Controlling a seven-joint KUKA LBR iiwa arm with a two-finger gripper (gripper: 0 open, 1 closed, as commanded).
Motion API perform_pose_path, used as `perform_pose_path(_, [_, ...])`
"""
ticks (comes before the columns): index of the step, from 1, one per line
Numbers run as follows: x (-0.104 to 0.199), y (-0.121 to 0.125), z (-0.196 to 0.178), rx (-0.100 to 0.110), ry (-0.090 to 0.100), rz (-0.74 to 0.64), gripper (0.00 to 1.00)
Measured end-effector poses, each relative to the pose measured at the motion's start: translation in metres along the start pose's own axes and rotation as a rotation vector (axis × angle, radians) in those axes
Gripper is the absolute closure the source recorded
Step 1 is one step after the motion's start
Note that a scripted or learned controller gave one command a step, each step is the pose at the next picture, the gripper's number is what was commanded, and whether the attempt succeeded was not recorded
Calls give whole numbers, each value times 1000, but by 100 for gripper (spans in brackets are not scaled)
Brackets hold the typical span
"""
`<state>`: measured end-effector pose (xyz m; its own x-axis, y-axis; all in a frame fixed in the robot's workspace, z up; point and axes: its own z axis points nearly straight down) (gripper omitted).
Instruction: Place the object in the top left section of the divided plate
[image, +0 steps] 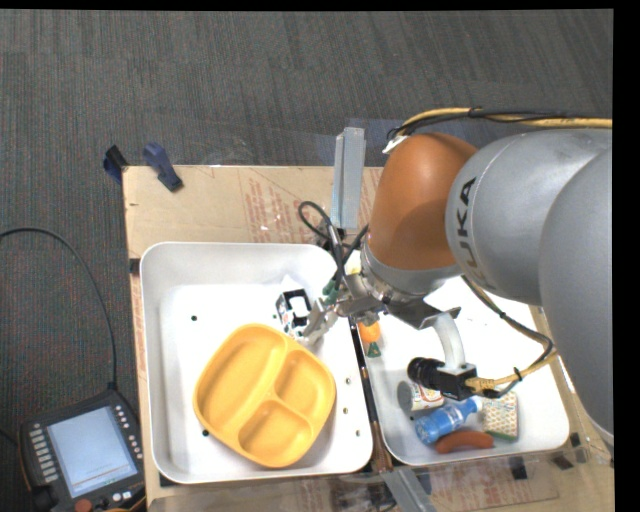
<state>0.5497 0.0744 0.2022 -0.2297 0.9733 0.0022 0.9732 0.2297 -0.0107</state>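
Note:
A yellow divided plate (265, 395) lies tilted in the left white bin (170, 300), with one large section and two smaller ones. My gripper (318, 322) hangs low over the plate's upper right rim, under the orange band of the arm. A small black and white object (292, 308) sits just left of the gripper, at the plate's top edge. Whether the gripper touches this object is unclear. The arm hides what lies directly beneath the wrist.
An orange and green carrot-like piece (371, 336) stands by the divider between the bins. The right bin (545, 425) holds a blue bottle (446, 421), a red sausage-like piece (462, 441) and a patterned packet (503, 414). A teach pendant (85, 455) lies at lower left.

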Motion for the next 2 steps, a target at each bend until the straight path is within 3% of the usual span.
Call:
perform_pose_path(1, [-2, 0, -9, 2, 1, 4, 100])
perform_pose_path(2, [46, -3, 52, -4, -2, -87, 100])
